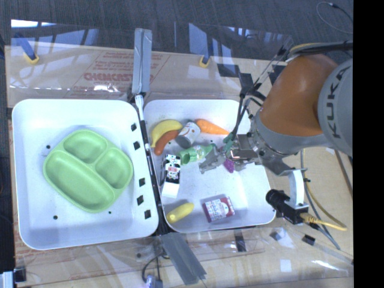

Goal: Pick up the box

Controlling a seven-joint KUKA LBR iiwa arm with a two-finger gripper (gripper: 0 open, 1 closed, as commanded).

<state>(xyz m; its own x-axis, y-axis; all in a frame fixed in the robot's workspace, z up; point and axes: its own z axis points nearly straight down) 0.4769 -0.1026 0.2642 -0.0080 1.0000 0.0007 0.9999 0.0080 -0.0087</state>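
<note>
While the arm (300,101) reaches in from the right, the left bin (36,221) sits with a green three-compartment plate (88,169) lying flat roughly in its middle, nothing on the plate. Next over, the right bin (255,212) holds the clutter. Along its left wall, a small black-and-white carton (172,168) lies near the divider. Far-left in that bin, a yellow banana (163,129) curves beside a red-orange piece (166,141), touching it. Near edge, a yellow item (180,211) lies tilted close to the bin's near wall. Just right of it, apart from it, the box (218,208), small and dark red with a label on top, lies flat on the bin floor near the near wall, nothing touching it. Farther back, a white-and-grey object (188,133) sits next to an orange carrot (211,126) by the far side. A green bottle (196,155) lies on its side mid-bin, its end right against the gripper (217,159). Gripper sits mid-bin, farther back than the box and well apart from it; cannot tell if its claw is apart or together, too cluttered there. A purple bit (229,165) shows just beside the gripper. Orange band and grey wrist loom over the bin's right side.
</note>
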